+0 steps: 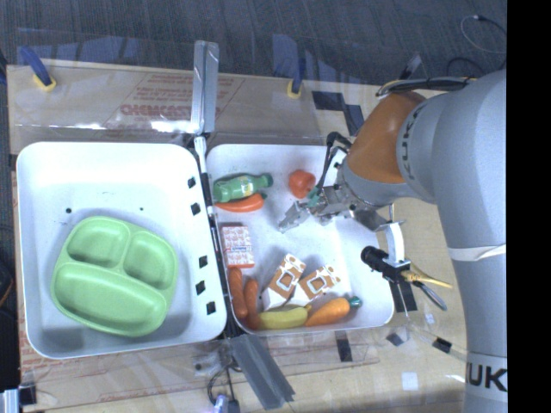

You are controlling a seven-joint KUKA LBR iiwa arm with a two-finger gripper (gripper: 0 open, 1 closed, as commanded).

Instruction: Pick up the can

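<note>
Left bin point(34, 231): one green divided plate point(114, 274), lying flat. Right bin point(344, 155): green bottle point(242, 185) on its side at the far left, orange carrot-like piece point(244, 203) touching it; small red-and-white can point(236, 245) lying near the left wall; sausages point(243, 293), banana point(282, 318), carrot point(328, 311) and two patterned boxes point(301, 278) along the near edge; red tomato-like item point(301, 181) far centre. Gripper point(294, 216): low over bare bin floor right of the can, apart from it, grasping nothing; spread of its tips cannot be told. Step judged: approach. Next move calls for travel left and alignment over the can before descent and closure.
</note>
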